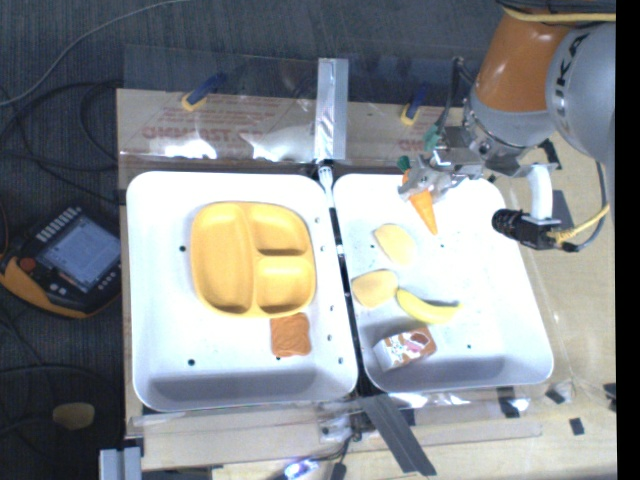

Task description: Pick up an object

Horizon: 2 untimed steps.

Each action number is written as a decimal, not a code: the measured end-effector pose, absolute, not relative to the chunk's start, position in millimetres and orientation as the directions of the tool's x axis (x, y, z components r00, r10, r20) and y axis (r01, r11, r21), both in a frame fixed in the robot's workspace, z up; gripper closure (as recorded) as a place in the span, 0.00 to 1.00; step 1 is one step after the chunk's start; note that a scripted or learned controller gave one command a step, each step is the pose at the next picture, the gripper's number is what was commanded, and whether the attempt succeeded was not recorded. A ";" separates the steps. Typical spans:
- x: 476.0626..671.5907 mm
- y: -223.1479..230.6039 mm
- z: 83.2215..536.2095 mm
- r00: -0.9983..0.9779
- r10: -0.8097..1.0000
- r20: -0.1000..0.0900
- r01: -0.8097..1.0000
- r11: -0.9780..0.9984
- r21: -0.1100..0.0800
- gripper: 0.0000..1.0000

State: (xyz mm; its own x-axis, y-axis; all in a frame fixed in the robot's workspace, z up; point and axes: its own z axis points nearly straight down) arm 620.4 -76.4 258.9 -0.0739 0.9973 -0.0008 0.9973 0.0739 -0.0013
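Gripper working at the toy carrot in the right bin

The gripper (428,180) is sitting at the bin's twelve o'clock rim, and the orange carrot (426,211) is hanging point-down right under it; whether it is pinching it, I cannot tell. Rising straight and slowly is looking wise, keeping off the two potato pieces (394,241) at six o'clock and the banana (428,307) beyond.
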 end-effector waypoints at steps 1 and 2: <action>620.4 -76.5 258.9 -0.074 0.997 -0.001 0.997 0.074 -0.001 0.00; 613.0 -99.3 95.0 -0.133 0.991 -0.001 0.991 0.133 -0.001 0.00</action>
